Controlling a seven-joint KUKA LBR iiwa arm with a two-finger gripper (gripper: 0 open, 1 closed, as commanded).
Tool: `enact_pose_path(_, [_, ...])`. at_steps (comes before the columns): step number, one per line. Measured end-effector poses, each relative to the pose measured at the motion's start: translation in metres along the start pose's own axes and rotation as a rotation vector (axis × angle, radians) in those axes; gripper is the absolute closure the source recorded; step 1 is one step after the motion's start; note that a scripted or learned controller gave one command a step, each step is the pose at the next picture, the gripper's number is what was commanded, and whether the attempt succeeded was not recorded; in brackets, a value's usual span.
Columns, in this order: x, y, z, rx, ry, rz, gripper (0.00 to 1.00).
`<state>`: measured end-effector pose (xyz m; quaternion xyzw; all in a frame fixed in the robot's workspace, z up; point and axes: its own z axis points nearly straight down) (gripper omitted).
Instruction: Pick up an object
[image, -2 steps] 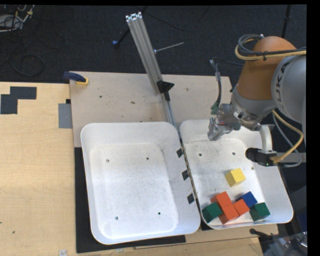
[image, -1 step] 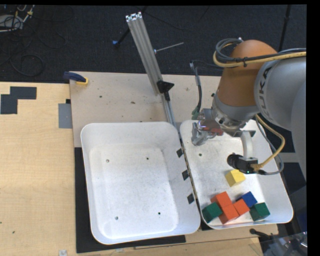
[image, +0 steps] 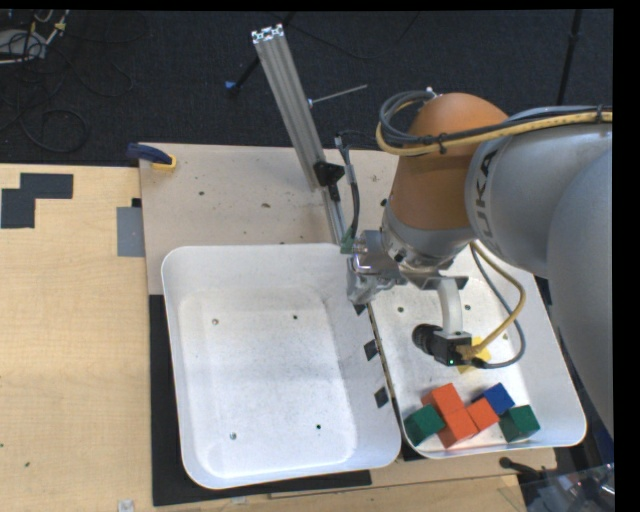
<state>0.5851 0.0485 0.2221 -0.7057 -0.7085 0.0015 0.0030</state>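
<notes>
At the near edge of the right bin (image: 560, 425) lies a tight cluster of blocks. Two orange blocks (image: 458, 412) sit at its middle, touching each other. A green block (image: 425, 424) rests against their left side, another green block (image: 520, 423) sits at the cluster's right end, and a blue block (image: 498, 397) lies just behind, between the orange pair and the right-hand green one. All of them rest on the bin floor — none is lifted.

Beside it, the left bin (image: 200, 300) is a wide white tray with a few dark specks on its floor, its right wall meeting the right bin along a seam marked by small black clips (image: 372, 350).

Farther back, the gripper (image: 362, 285) hangs over that seam near the bins' far end, well apart from the blocks. Whether its fingers are open or closed I cannot tell — they are too small and dark against the wrist hardware. A black module with a yellow cable (image: 445, 343) hangs below the wrist, over the right bin.

Behind rises the arm (image: 540, 200) with its orange band (image: 440, 170). A slanted aluminium rail (image: 300, 120) crosses the wooden desk (image: 230, 200), and a blue-and-yellow clamp (image: 150, 155) sits at the desk's far left corner.
</notes>
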Motion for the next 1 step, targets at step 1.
enact_pose_path(1, [0.0479, -0.0033, -0.015, -0.004, 0.0, -0.001, 1.0])
